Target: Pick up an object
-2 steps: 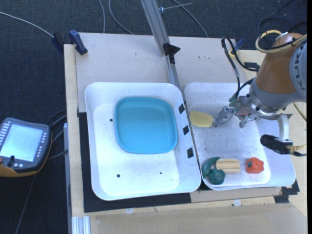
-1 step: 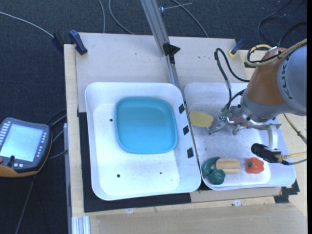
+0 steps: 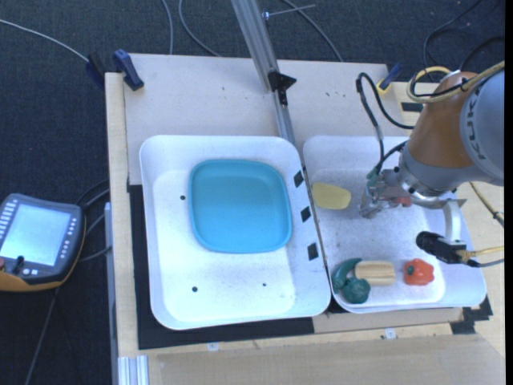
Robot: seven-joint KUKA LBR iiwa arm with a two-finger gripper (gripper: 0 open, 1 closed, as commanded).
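Camera view, from above the counter (image 3: 200, 95): you are looking at the grey arm reaching into the right-hand bin (image 3: 353, 239), its gripper (image 3: 373, 203) low over the speckled floor, just right of a pale yellow object (image 3: 331, 196). The picture is too small and too slanted for you to tell how the gripper is set, and nothing can be seen held in it. Take the yellow object as your landmark. It lies flat against the bin's left wall, a smooth, rounded, slightly lopsided piece that looks like moulded plastic or foam; expect it to be light, fairly stiff and somewhat slippery, so a grip across its narrower width, near the middle, would serve you best. Below it, along the bin's near edge, sit three more candidates: a dark green, lumpy item (image 3: 350, 280), a tan, bun-like block (image 3: 375, 273) touching it, and, further right, a glossy red pepper-shaped toy (image 3: 418, 272) with a green stem. All appear to be light play food, unlikely to break if dropped. Left of the landmark, across the divider, the other bin (image 3: 160, 215) carries a shallow turquoise tray (image 3: 240, 205), square with rounded corners and a smooth finish.
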